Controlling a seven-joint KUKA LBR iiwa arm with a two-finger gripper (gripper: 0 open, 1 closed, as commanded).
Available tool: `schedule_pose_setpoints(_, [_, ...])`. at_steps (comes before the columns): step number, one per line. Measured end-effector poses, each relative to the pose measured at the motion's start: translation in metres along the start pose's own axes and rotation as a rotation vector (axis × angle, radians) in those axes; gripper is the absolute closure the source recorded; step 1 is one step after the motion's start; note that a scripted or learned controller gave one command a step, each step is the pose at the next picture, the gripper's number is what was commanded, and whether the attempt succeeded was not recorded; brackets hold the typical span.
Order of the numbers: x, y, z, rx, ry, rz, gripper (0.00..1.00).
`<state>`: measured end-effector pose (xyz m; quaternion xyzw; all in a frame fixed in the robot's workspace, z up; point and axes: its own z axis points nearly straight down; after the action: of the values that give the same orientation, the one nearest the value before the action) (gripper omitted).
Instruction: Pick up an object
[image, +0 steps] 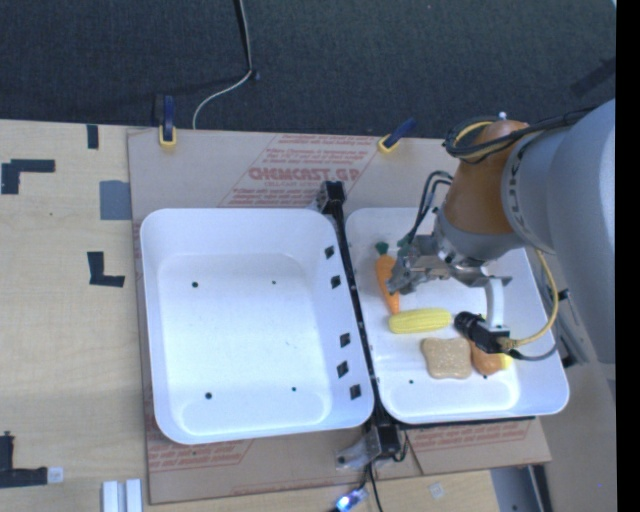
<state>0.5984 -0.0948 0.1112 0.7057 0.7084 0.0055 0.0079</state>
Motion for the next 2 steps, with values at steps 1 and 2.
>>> schedule_pose_setpoints(1, [0.048, 0.010, -0.185, 0.001, 0.004, -0.003, 1.00])
schedule_pose_setpoints(2, [0.117, -0.013, -0.184, 0.020, 0.005, -0.004, 1.00])
